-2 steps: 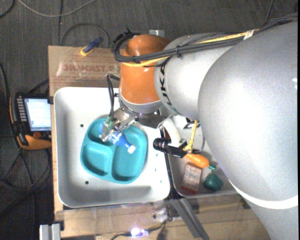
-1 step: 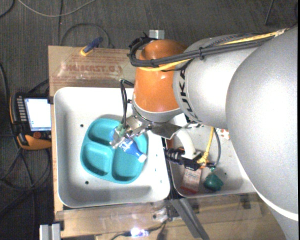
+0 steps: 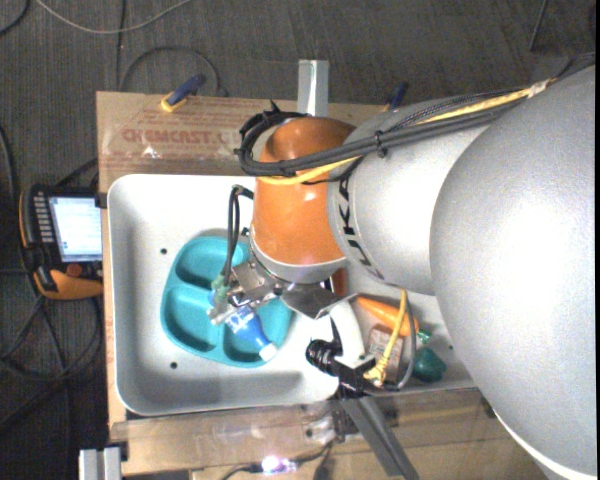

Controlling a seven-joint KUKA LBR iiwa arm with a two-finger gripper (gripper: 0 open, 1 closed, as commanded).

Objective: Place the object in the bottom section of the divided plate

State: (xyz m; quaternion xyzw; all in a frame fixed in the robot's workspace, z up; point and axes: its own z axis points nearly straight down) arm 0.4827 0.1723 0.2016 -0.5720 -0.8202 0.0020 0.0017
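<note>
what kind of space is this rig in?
Probably a robotics lab or test cell: a white bin with a blue divided plate on a bench, a teach pendant alongside, and loose cables on carpet.

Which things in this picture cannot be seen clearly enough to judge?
- End effector: camera view, blurred and partly under the orange wrist band; its fingers are too small to read.
- Blue object over the divided plate: camera view; contact with the end effector cannot be told.
- Right bin: camera view, mostly covered by the grey arm; the orange item and green item there are unidentifiable.
</note>
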